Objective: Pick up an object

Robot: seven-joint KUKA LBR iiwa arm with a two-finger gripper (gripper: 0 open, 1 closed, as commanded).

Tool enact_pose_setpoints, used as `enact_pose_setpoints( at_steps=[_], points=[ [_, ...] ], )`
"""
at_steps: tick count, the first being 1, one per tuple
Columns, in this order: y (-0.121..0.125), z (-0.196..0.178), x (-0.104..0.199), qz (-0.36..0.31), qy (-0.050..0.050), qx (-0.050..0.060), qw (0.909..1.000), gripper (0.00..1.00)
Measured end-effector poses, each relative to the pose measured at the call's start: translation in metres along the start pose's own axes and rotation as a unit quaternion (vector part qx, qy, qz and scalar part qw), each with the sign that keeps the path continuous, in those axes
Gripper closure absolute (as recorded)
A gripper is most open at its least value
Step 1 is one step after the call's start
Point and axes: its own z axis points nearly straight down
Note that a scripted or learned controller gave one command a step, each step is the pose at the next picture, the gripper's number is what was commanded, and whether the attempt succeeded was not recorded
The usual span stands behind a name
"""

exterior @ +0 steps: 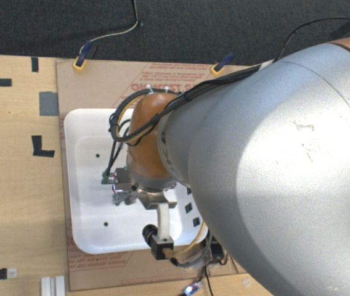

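Note:
My gripper (124, 193) hangs low over the middle of the left white bin (82, 134), pointing down into it. The orange band (145, 134) of the wrist sits just above it and hides whatever lies beneath. Two tiny dark dots (98, 156) mark the bin floor to the left of the gripper. A few small black pieces (188, 207) show on the white floor just to its right, too small to name. I see nothing gripped.
The grey arm (273, 165) covers the whole right half of the view. A cardboard sheet (64, 91) lies under the bin. Yellow clamps (81, 60) and a cable sit at the back; black tape marks (39, 145) dot the bench on the left.

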Motion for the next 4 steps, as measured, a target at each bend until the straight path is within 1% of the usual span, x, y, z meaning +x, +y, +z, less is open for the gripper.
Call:
enact_pose_setpoints(
  at_steps=[1,2,4],
  points=[
    [-0.001,-0.013,0.041,-0.003,0.001,0.001,1.0,1.0],
    [-0.002,0.034,0.037,-0.001,-0.002,0.004,1.0,1.0],
    [-0.001,0.059,0.038,-0.001,-0.001,0.002,1.0,1.0]
  ],
)
